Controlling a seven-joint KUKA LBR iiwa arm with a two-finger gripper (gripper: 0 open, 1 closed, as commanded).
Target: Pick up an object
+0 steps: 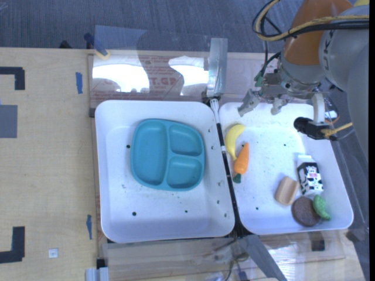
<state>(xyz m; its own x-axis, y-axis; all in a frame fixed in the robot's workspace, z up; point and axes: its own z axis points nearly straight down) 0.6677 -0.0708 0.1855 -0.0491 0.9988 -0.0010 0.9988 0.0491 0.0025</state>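
My gripper (pixel 260 104) hangs over the far edge of the right bin (pixel 275 145), its two fingers spread open with nothing between them. Just below and left of it lies a yellow banana (pixel 234 138), and an orange carrot (pixel 241 160) touches the banana's lower end. Toward the bin's near right corner are a tan bread piece (pixel 286 190), a black-and-white cow-patterned carton (pixel 309 178), a brown round cookie (pixel 304 212) and a small green item (pixel 321 208).
The left bin (pixel 111 174) holds a teal divided plate (pixel 167 154). A ridge between the bins (pixel 225 174) runs next to the banana and carrot. The grey arm with its orange band (pixel 313 22) and cables fills the upper right.
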